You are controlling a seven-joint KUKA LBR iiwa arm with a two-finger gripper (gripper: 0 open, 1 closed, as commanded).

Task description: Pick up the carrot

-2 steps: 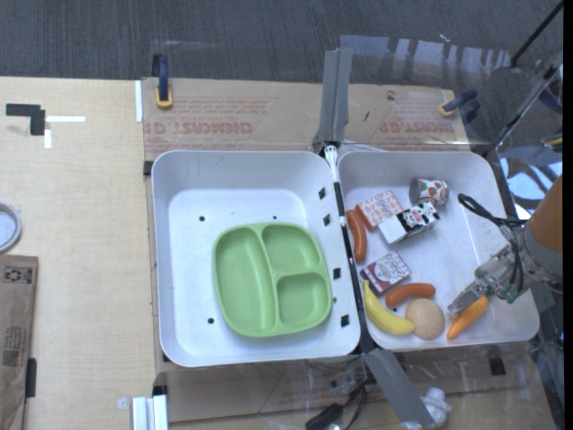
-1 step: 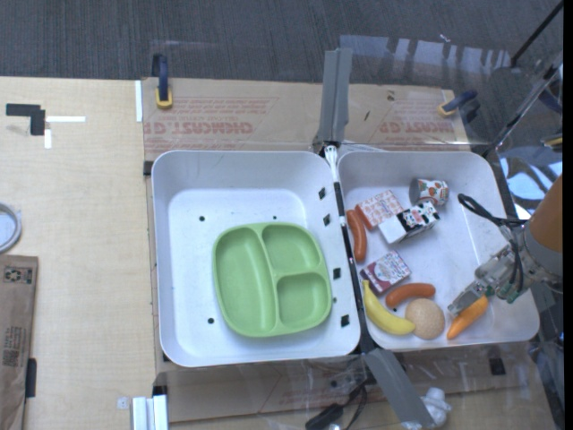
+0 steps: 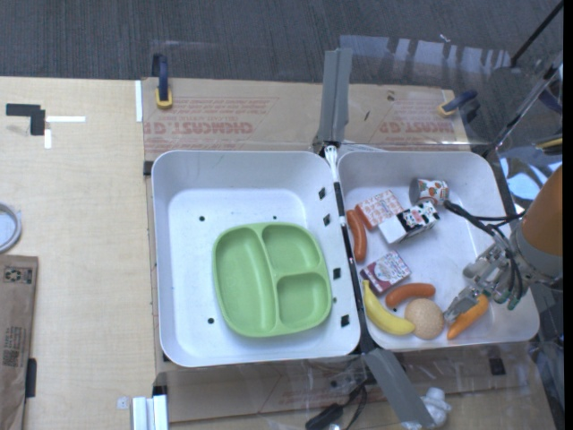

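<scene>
The carrot (image 3: 468, 317) is a short orange piece lying at a slant near the front right corner of the right bin (image 3: 501, 331). My gripper (image 3: 476, 294) reaches in from the right and sits directly over the carrot's upper end, touching or almost touching it. The orange wrist band is at the frame's right edge. The gripper body hides how the carrot's top end meets it.
Left of the carrot lie a round tan bun (image 3: 424, 317), a banana (image 3: 385, 314) and a sausage (image 3: 410, 292). Farther back are a second sausage (image 3: 358, 234), small cartons (image 3: 380, 207) and a can (image 3: 430, 189). A green divided plate (image 3: 273, 278) sits in the left bin (image 3: 170, 240).
</scene>
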